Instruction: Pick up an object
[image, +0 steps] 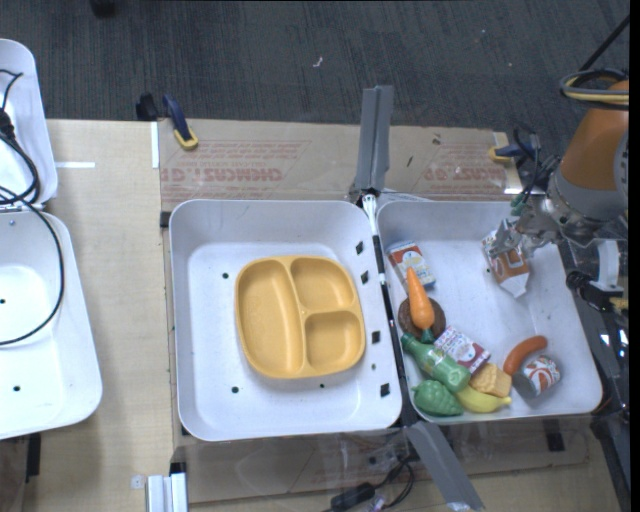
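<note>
The packet (509, 266), a small crumpled white wrapper with an orange-brown panel, lies tilted near the back right of the right bin (585, 400), well apart from the other toys; it sits directly under the gripper.

Furthest left of the two, the left bin (200, 400) holds a yellow divided plate (300, 315) with three compartments, lying flat near its middle. In the right bin, close to the shared wall, a small white carton (411, 265) lies at the back; in front of it an orange carrot (420, 300) rests on a dark brown round piece (411, 322); further forward come a green bottle (437, 362), a green pepper (435, 398) and a yellow banana (482, 401), bunched and touching; a red sausage (525, 352) and a small can (539, 377) lie just right of that heap.

The gripper (516, 236) hangs at the packet's top edge, seemingly touching it; whether it is parted or closed on the packet cannot be told; the grey arm with its orange band (595, 145) reaches in from the right.
</note>
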